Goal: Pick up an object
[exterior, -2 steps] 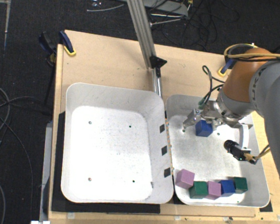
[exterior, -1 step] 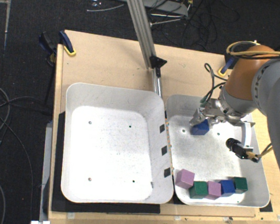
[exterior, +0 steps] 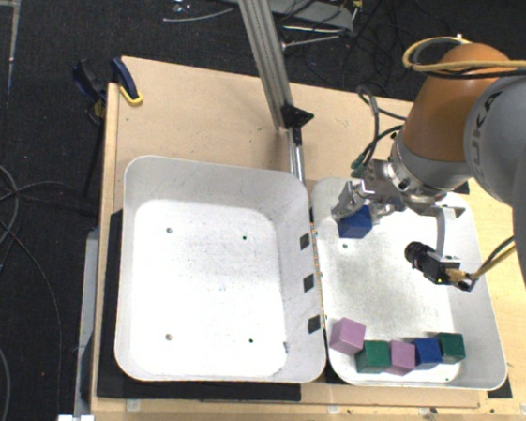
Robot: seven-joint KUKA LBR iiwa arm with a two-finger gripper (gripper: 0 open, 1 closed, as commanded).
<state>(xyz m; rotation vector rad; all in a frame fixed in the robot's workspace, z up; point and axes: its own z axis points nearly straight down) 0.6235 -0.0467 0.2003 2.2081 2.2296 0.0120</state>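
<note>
Gripper (exterior: 358, 209) closed on blue cube (exterior: 356, 223), raised over right bin (exterior: 486, 320) near its far-left corner. Five more cubes (exterior: 396, 349) lined along near rim.

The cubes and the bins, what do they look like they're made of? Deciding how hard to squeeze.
The cubes at the right bin's near edge, and the blue cube by the gripper: probably painted wood or rigid plastic, with flat matte colour and crisp edges. The bins: likely thin moulded plastic, going by the rounded corners, raised rims and speckled, scuffed white floors.
</note>
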